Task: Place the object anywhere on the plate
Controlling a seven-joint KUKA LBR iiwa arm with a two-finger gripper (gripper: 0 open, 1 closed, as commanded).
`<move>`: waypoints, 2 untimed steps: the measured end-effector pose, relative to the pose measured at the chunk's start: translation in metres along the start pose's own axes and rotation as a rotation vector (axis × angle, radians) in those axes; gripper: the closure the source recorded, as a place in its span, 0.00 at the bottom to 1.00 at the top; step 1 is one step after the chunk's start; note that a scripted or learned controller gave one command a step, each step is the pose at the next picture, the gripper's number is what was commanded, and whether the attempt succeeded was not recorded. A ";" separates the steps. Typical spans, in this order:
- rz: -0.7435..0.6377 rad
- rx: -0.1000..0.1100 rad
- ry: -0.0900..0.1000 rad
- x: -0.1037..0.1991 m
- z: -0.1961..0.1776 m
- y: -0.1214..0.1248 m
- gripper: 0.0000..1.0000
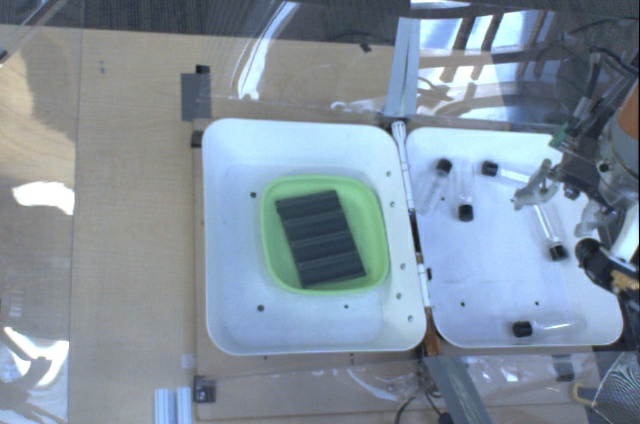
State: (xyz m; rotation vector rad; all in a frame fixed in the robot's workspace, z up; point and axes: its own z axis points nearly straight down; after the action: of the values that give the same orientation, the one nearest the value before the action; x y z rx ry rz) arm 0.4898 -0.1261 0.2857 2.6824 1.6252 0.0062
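A square green plate with rounded corners sits in the middle of the left white bin. A dark grey ridged block lies flat on the plate, slightly turned, within its rim. My gripper hangs over the right part of the right bin, far from the plate and the block. The grey arm comes in from the right edge and hides much of the gripper. Nothing shows held in it.
Several clear vials with black caps lie scattered in the right bin, among them one at its far left, one just below the gripper and one near the front wall. A grey post stands behind the bins' joint.
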 end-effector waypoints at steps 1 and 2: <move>-0.016 0.006 -0.001 -0.039 0.065 0.019 0.00; -0.005 0.005 -0.001 -0.064 0.080 0.032 0.00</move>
State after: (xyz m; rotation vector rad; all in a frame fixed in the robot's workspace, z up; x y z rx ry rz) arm 0.4886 -0.1982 0.2062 2.6818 1.6344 0.0006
